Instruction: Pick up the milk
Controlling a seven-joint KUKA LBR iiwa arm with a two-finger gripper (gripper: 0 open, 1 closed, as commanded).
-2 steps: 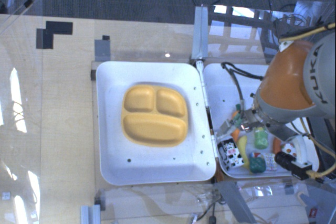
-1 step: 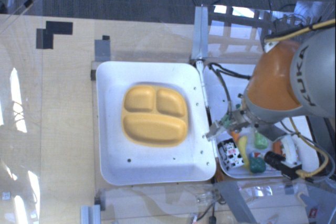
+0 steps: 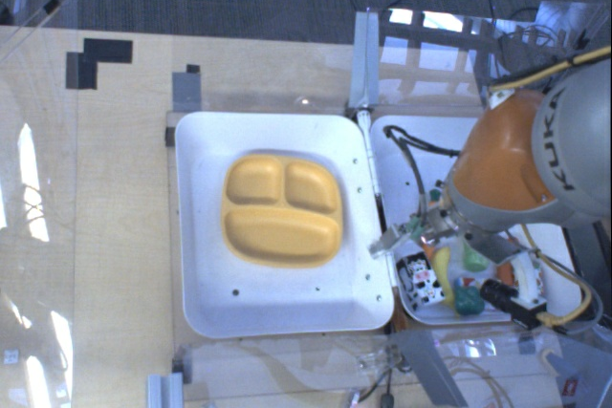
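A small white carton with dark and red print, likely the milk (image 3: pixel 418 278), lies near the front left corner of the right bin (image 3: pixel 406 124). My gripper (image 3: pixel 413 232) hangs low over that bin, just behind and above the carton, under the orange wrist band. The arm's bulk hides much of the bin's right half. I see nothing held in the gripper.
Beside the carton lie a yellow piece (image 3: pixel 442 268), green pieces (image 3: pixel 469 301) and an orange piece (image 3: pixel 531 278). The left bin (image 3: pixel 201 205) holds a yellow three-compartment tray (image 3: pixel 283 209). Black cables trail across the right bin's back part.
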